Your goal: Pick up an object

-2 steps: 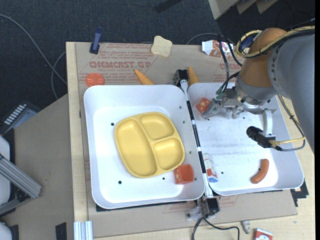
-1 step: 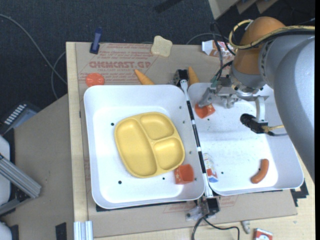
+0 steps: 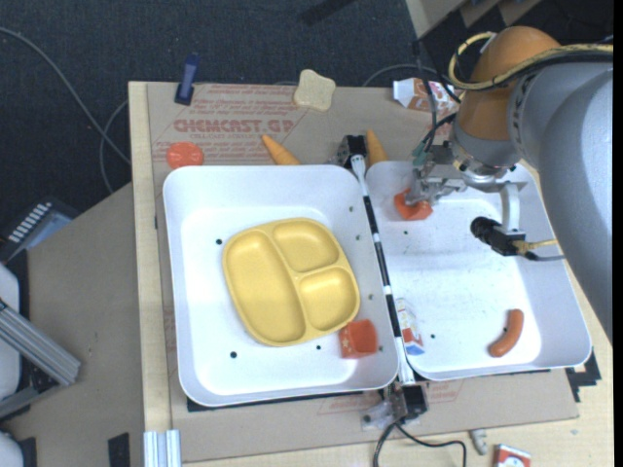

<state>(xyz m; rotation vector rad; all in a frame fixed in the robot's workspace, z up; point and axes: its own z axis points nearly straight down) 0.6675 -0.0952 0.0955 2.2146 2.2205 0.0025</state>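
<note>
Camera view | end effector (image 3: 421, 195) low in right bin (image 3: 545, 348) far corner, poised on red piece (image 3: 413, 207) directly beneath as likely pick target | finger state: cannot tell | sausage (image 3: 506, 333) well away toward near edge | yellow tray (image 3: 289, 279) in neighbouring bin

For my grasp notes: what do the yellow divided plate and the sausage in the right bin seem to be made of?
The yellow divided plate looks like moulded plastic: one even colour, rounded compartment walls, a soft sheen. The sausage seems to be a toy, plastic or rubber, smooth and slightly glossy; which one cannot be told.
</note>
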